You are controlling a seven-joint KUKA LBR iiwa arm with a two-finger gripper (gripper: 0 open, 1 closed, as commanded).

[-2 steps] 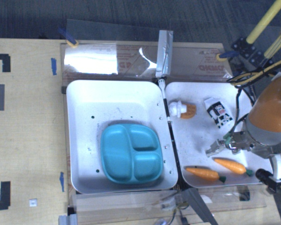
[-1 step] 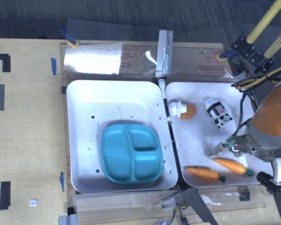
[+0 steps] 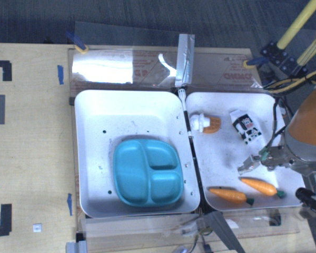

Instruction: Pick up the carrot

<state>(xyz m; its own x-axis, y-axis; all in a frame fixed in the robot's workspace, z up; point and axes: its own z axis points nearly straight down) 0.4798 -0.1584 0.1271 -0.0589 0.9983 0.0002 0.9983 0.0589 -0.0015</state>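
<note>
Here the gripper [image 3: 251, 165] hung low over the right bin [image 3: 221, 157], its metal fingers [image 3: 246, 167] parted a little with nothing between them. Just below it, toward the bin's near wall, lay a carrot [image 3: 259, 186], close to the fingertips but apart from them. A second carrot [image 3: 228, 195] lay below and to the left, near the first. Above the gripper sat a small black-and-white item [image 3: 246, 126], and farther up-left a white-capped bottle [image 3: 206, 123] lay on its side. Well to the left, the left bin [image 3: 95, 115] held a blue divided tray [image 3: 147, 171].
</note>
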